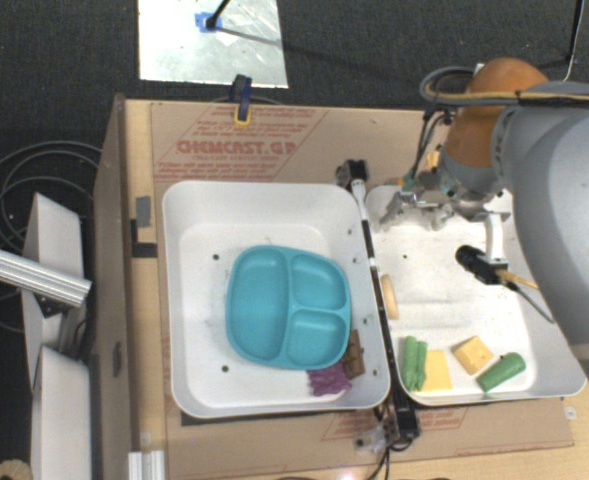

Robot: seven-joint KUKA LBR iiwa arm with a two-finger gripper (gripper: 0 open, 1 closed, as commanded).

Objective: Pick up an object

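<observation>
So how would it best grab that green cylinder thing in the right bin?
Probably from straight above, with the pincer closing across the middle of the green cylinder. It lies flat and slanted near the bin's front corner, its long sides bare; the tan block sits close by its left end.

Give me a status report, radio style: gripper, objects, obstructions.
Gripper over right bin's far end, nothing seen held. Green pieces, yellow block at near edge. Teal divided plate in left bin.

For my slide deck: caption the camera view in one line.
KUKA arm's tool hovers at the right bin's far end; a teal divided plate lies in the left bin.
</observation>
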